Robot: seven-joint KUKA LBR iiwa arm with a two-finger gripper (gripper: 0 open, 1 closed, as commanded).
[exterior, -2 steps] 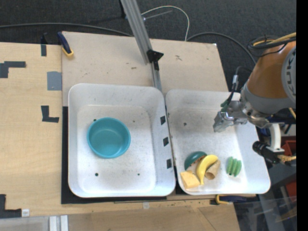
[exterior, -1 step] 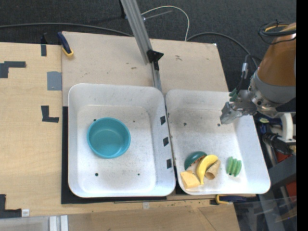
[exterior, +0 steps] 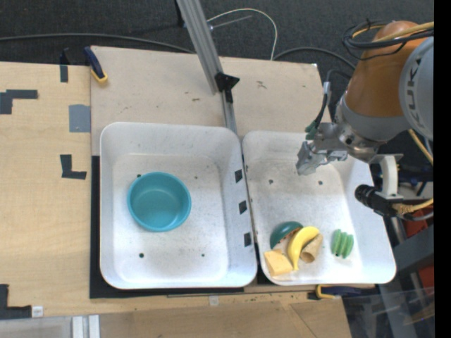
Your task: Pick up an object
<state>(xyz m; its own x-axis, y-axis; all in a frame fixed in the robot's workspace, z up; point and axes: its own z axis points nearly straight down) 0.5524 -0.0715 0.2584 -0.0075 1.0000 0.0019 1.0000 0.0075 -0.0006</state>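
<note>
In the right bin (exterior: 282,153), near its front edge, lies a yellow banana (exterior: 301,245) on top of a dark green round object (exterior: 284,232) and a tan block (exterior: 277,263). A small green ridged piece (exterior: 342,243) lies to their right. My gripper (exterior: 308,163) hangs over the upper middle of the right bin, well behind those objects, with nothing visible between its fingers. The grey arm with its orange band (exterior: 380,76) reaches in from the right.
A teal bowl (exterior: 159,201) sits in the left bin (exterior: 116,146). A metal pole (exterior: 204,41) slants over the bench down to the divider between the bins. Cables run along the back, and a yellow clamp (exterior: 97,67) sits at the bench's far left.
</note>
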